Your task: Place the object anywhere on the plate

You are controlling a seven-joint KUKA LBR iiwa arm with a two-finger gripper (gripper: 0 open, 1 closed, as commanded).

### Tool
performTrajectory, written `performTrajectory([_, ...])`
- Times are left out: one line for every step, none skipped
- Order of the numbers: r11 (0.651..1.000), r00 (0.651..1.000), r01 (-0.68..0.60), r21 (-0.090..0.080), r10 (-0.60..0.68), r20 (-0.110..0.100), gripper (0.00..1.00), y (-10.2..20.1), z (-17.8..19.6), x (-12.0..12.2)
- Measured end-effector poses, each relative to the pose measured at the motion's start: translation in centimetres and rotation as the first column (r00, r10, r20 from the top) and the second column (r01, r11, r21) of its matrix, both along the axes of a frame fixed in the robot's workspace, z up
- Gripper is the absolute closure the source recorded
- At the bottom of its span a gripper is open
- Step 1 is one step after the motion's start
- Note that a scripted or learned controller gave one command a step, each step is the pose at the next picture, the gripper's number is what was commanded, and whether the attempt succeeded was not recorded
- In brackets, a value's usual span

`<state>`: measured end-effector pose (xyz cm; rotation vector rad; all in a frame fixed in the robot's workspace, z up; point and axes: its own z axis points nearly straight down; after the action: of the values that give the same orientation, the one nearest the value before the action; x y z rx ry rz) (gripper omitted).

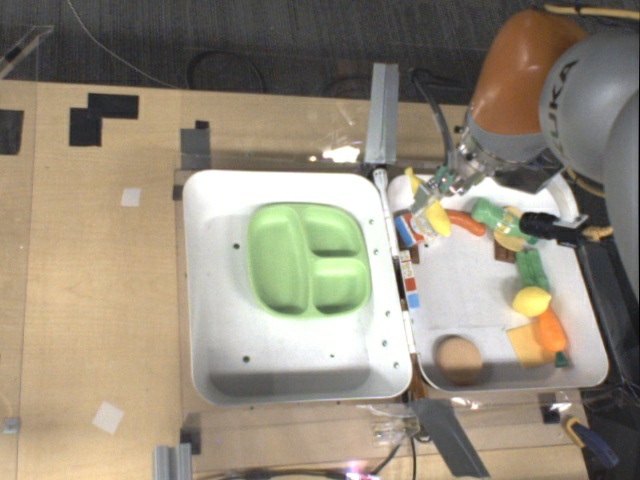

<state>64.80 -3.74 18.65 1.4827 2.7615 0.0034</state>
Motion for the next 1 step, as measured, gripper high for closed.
performTrajectory([0.987, 0.987, -0.16, 0.002, 0.16, 0.002, 1.0, 8.82, 0.04, 0.76])
